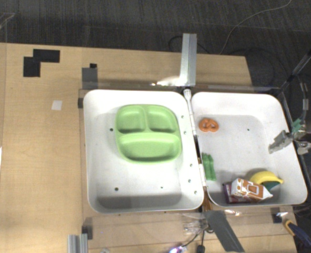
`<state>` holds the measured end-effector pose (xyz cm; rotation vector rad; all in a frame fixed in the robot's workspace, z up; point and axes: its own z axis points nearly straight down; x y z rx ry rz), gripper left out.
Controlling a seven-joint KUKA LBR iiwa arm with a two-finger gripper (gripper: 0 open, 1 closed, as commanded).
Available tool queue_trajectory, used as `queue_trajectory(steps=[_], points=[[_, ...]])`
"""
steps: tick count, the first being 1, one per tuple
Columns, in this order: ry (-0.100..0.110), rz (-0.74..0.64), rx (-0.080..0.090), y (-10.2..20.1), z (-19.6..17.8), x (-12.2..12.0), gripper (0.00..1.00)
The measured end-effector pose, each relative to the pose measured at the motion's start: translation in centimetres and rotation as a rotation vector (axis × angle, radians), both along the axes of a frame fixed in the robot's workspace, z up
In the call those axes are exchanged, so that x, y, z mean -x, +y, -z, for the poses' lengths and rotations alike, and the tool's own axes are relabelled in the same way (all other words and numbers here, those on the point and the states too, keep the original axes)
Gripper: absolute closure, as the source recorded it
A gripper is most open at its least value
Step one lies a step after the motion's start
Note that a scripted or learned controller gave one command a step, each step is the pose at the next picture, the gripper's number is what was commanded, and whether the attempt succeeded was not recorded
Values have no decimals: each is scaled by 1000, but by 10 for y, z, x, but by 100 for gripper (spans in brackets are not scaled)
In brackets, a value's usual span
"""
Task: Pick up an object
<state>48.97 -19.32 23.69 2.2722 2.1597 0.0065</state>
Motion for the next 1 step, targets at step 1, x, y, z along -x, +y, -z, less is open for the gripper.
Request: queue_trajectory(steps=[1], points=[[0, 0, 0, 0, 0, 0, 0]])
